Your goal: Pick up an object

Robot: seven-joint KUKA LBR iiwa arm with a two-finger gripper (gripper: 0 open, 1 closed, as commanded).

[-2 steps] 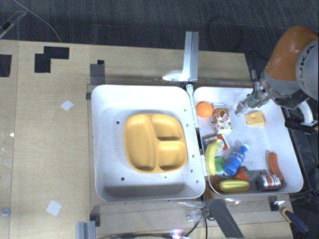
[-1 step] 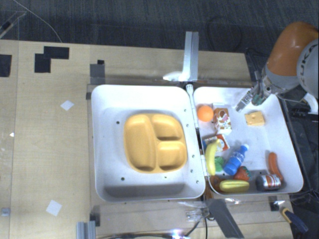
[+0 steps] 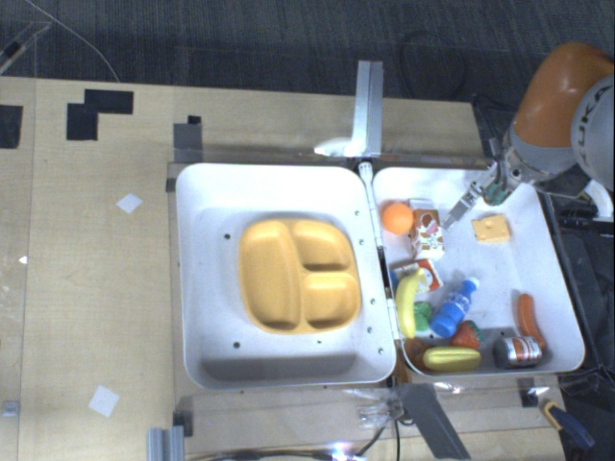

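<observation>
1. Your pincer (image 3: 459, 209) hangs over the upper part of the right bin (image 3: 553, 257), reaching down and to the left from the grey wrist with the orange band. You cannot tell how far it is parted at this size, and nothing shows between its tips. Its end sits just beside the small carton (image 3: 427, 233), between that carton and the cheese wedge (image 3: 491, 229); whether it touches the carton you cannot tell.
2. The things you could pick all lie in the right bin. An orange ball (image 3: 397, 217) rests near the bin's upper left corner, just left of the carton.
3. The banana (image 3: 407, 303) lies along the left wall, its long axis running nearly top to bottom in the view. The blue bottle (image 3: 454, 306) is tilted, cap toward the upper right. The sausage (image 3: 528, 319) runs roughly top to bottom near the right wall. A yellow oblong piece (image 3: 451, 358) lies left to right along the lower edge, beside a can (image 3: 519, 351) on its side.
4. The left bin (image 3: 202, 257) holds a yellow divided tray (image 3: 298, 275).
5. Hard to make out: a red item beneath the bottle is partly covered, and the carton's printing is too small to read. The arm is cut off at the view's right.
</observation>
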